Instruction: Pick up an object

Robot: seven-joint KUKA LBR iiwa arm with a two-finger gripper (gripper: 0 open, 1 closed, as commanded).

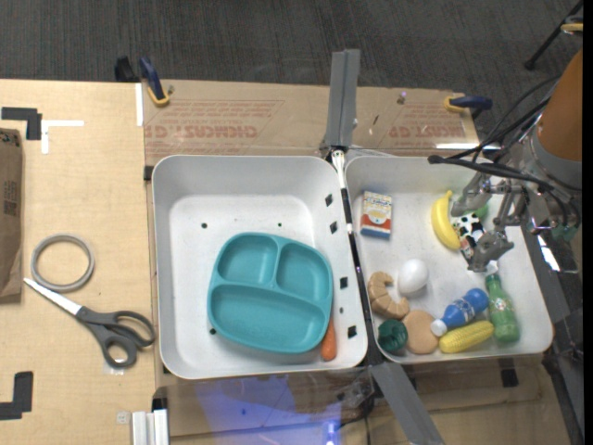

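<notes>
Over the right bin (371,170), toward its right side: gripper (484,248), hanging from the arm that reaches in from the right, fingers (477,253) pointing down and slightly parted, nothing visibly between them. Just beside and partly under the fingers: a small black-and-white toy (469,228), hard to make out.

Left of that toy, touching it: banana (443,221), long axis running far to near, curved, far tip toward the bin's back wall. Below the gripper: green bottle (501,311), long axis far to near, cap end toward the gripper. Beside it: blue bottle (462,308), lying slantwise, white cap toward the near left, and a yellow corn cob (466,336), long axis left to right, slightly tilted. Further left: white egg (411,274), croissant (384,294), dark green ball-like item (393,336), tan round piece (422,332). Toward the far left of that bin: small carton (375,214), upright in view.

In the left bin (171,248): teal divided plate (271,292), with an orange carrot (329,341) at its near right edge.

On the worktop (74,174), left: tape roll (62,261) and scissors (97,321).
</notes>
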